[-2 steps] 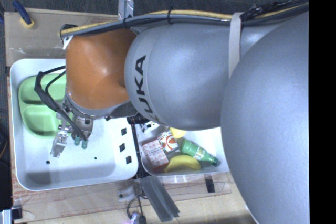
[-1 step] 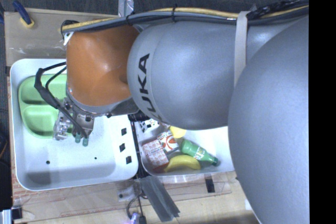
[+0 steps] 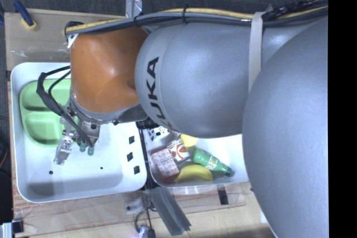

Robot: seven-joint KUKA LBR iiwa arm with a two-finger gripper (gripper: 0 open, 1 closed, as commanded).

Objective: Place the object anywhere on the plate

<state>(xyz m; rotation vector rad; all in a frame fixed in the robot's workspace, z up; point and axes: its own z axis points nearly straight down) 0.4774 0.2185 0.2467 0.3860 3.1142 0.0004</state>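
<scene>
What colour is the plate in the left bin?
Light green. The plate shows best in the camera view, at the left bin's far-left side, partly hidden by the arm.

Grey arm (image 3: 223,81) reaches leftward, its gripper (image 3: 75,145) pointing down, nothing between.

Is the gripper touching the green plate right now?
Cannot tell. In the camera view the gripper hangs just right of the green plate, but the slanted angle hides any gap or contact.
</scene>
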